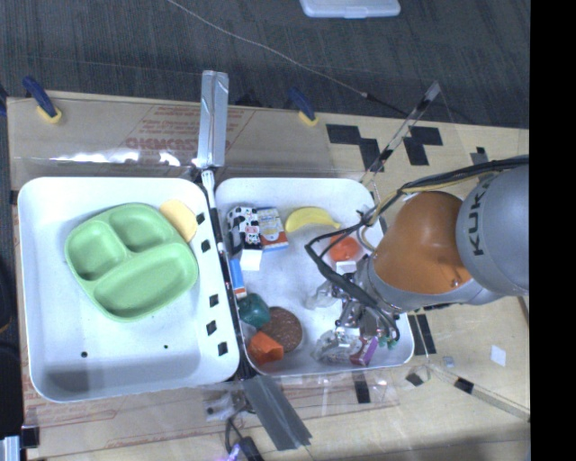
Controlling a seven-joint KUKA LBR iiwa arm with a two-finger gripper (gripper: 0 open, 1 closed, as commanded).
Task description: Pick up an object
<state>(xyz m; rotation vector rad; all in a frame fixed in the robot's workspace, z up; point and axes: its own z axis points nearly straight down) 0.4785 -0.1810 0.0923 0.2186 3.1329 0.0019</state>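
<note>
Two shallow white bins sit side by side on a light wooden bench (504, 378), and behind the bench, at the far side, a dark grey carpet floor (135, 45) is seen with a thin cable across it and a pale flat object (349, 8) at the far edge. Blue clamps (42, 99) hold the far edge of the bench, and black marks are printed on the wood at the right.

In the left bin (54, 360) a green divided plate (132, 258) lies in the far half, and a yellow sponge-like piece (179, 217) touches its far right corner. The near part of this bin is bare white.

Between the bins a metal bar (213, 117) stands at the far side, and a divider with black squares runs toward the near side.

In the right bin (297, 191) there is a black-and-white carton (255, 228) near the far left corner, a banana (310, 218) just to its right, and a small white block (251, 260) below the carton. Nearer lie a dark green object (255, 312), a brown round object (284, 329) and an orange piece (265, 348), close together. An orange-red object (346, 251) lies beside the arm.

The arm (490, 239) comes in from the right, with its orange band (423, 243) over the right side of this bin. The gripper (355, 333) points down in the near right corner, among clear crumpled plastic and a small purple object (368, 349). I cannot tell if its fingers are wide or narrow, or if anything is between them.
</note>
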